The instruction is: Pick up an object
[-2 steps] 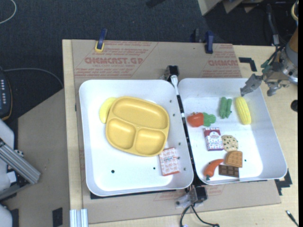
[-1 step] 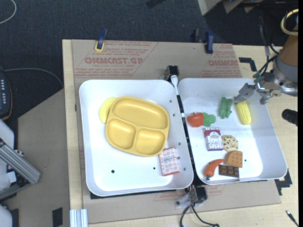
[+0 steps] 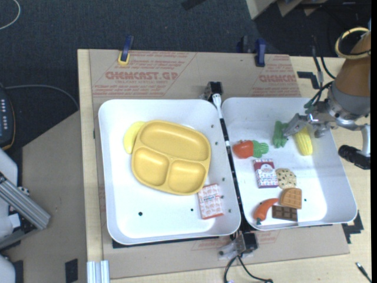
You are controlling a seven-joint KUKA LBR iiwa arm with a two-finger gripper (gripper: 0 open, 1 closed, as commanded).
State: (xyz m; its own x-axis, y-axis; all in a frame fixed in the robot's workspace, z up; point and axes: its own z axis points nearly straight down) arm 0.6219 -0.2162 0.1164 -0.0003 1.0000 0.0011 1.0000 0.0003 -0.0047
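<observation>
The bench is covered with a brown sheet [image 3: 177, 69] printed in red; at the upper left of the frame the words read roughly "CHEMCAST G.P" (the last letters are faint), and the same print repeats, partly hidden, above the right bin [image 3: 336, 211]. A yellow clamp [image 3: 124, 52] and a blue clamp [image 3: 260, 50] grip the sheet's top edge. The left bin [image 3: 112, 175] holds a yellow divided plate [image 3: 170, 157] with three compartments, lying flat in the middle of the frame's left half, and a small red-and-white packet [image 3: 210, 201] just beside the plate's lower right edge; its print is too small to read. In the right bin, a red tomato-like piece with green top [image 3: 249, 149] sits near the bin's left wall, a red-and-white carton [image 3: 265, 173] lies below it (label unreadable), with a speckled cookie [image 3: 285, 177] touching its right side. Lower still lie a waffle [image 3: 290, 197], a dark chocolate bar [image 3: 285, 213] and an orange-red carrot or sausage shape [image 3: 265, 207] close together. At the upper right of the bin, the arm comes in from the frame's right edge, and the gripper [image 3: 293, 133] hangs between a green vegetable piece [image 3: 279, 134] and a yellow corn cob [image 3: 304, 142]; whether it is spread or pinching either one cannot be told from this angle.
</observation>
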